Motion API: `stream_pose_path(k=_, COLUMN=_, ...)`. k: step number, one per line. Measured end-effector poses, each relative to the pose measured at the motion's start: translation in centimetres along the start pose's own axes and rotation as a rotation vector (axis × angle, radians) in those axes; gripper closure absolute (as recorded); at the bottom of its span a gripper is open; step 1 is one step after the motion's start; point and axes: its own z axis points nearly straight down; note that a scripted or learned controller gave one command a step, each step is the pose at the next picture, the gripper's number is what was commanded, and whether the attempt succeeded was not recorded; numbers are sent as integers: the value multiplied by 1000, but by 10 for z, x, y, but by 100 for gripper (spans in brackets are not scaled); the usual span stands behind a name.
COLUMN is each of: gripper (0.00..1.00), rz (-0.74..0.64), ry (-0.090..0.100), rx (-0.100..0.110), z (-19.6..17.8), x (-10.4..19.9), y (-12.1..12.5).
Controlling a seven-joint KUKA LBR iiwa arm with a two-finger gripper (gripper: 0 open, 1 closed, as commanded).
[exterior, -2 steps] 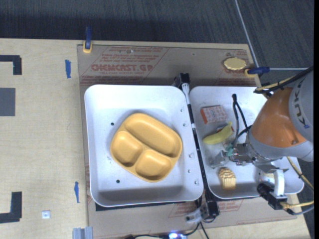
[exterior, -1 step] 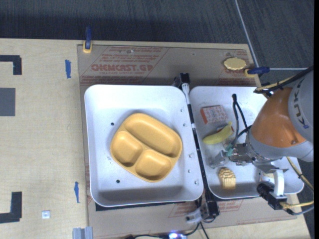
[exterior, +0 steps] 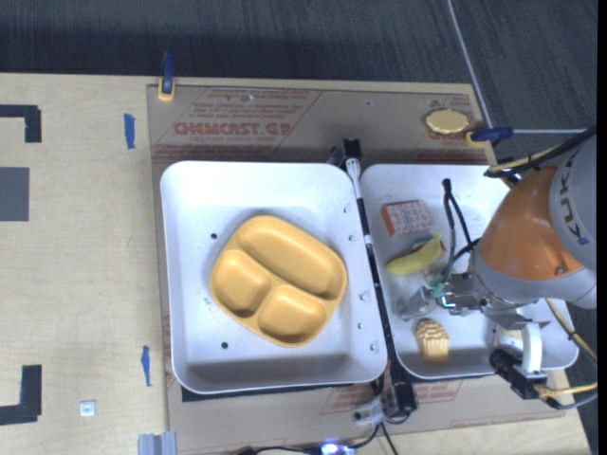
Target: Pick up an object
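The arm reaches in from the right, and its gripper is low over the middle of the right bin. A yellow banana-like piece lies just above and left of the gripper. Below the gripper, near the bin's front wall, sits a small yellow muffin-like toy. An orange and white packet lies toward the back of that bin. The orange wrist band hides part of the bin's right side. I see nothing plainly held between the fingers.
The left bin holds a large yellow three-compartment tray. A black cable loops from the wrist over the right bin. A yellow disc lies on the board behind the bins.
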Motion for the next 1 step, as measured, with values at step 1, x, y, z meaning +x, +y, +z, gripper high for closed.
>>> stream_pose_path(k=1, gripper=100, rz=0, ry=-3, rx=-6, z=-11, x=-1, y=2)
